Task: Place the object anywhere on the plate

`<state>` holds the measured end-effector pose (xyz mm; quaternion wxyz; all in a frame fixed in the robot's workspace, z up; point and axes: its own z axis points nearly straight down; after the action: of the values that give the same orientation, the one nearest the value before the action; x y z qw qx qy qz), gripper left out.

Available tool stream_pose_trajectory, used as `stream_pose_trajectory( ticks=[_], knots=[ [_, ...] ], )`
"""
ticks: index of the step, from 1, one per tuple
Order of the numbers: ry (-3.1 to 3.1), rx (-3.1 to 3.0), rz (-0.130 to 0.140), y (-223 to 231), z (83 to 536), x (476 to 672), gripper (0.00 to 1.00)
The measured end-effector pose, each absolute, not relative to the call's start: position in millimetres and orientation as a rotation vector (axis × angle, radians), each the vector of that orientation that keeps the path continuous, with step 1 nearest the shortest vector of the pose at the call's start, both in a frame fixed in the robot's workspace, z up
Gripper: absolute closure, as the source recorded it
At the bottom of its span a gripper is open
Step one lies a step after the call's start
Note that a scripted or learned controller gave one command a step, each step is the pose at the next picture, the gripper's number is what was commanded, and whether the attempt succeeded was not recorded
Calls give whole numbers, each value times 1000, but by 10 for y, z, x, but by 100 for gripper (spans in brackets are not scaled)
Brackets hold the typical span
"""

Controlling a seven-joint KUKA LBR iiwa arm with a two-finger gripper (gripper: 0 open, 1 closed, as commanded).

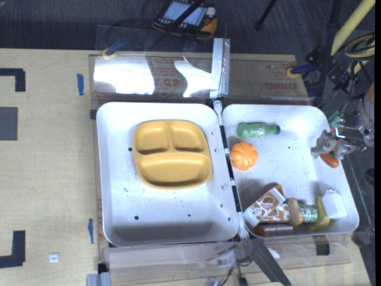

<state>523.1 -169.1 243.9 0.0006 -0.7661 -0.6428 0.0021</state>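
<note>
A yellow plate (pixel 172 154) with three compartments lies in the left bin (pixel 119 219), towards its back. My gripper (pixel 331 150) is over the right edge of the right bin (pixel 297 121), far from the plate. A small orange-red object (pixel 331 159) pokes out between the fingertips and the gripper is shut on it. I cannot tell whether the object still touches the bin floor.
The right bin also holds a green bottle (pixel 257 129) at the back, a small orange pumpkin (pixel 244 155) near the divider, and a printed carton (pixel 266 208), a brown bottle (pixel 300 212) and a white and yellow item (pixel 331 205) at the front.
</note>
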Motion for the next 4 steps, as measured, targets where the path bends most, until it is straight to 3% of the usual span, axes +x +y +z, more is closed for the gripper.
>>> stream_pose_trajectory(
  ticks=[1, 2, 3, 4],
  knots=[
    [-2214, -2224, 4, -1185, 1719, 5145, 100],
    [-2301, -2139, 2, -291, 1822, 5351, 100],
    [-2564, -1819, 0, 484, 2185, 5725, 100],
    [-2487, -1921, 2, 213, 2730, 5677, 100]
  ],
)
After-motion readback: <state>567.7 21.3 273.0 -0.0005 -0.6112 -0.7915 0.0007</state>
